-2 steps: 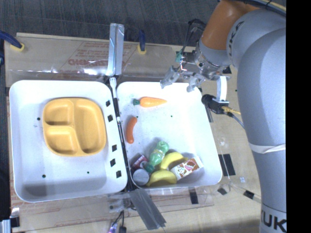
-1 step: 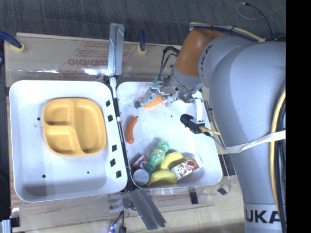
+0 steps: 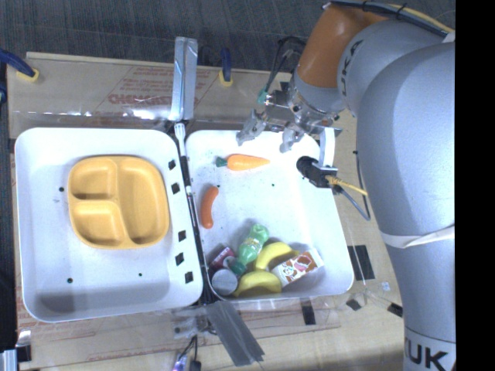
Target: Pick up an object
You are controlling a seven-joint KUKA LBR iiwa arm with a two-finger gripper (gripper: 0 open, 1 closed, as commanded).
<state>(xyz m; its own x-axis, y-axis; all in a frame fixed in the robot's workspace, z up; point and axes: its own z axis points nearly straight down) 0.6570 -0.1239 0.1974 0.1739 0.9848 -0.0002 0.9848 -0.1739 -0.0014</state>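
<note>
My gripper [image 3: 268, 136] hangs over the far edge of the right bin [image 3: 325, 207], its two fingers spread apart with nothing between them. Just below the fingertips a toy carrot [image 3: 246, 161] lies on the bin floor. An orange sausage [image 3: 208, 205] lies nearer the left wall. In the bin's near corner sit a green bottle [image 3: 250, 246], two yellow bananas [image 3: 263, 269], a small carton [image 3: 297, 266] and a can [image 3: 223, 281].
The left bin [image 3: 39, 269] holds a yellow divided plate [image 3: 118, 200]. A metal divider post [image 3: 184, 79] stands between the bins at the back. The grey arm covers the right side of the view.
</note>
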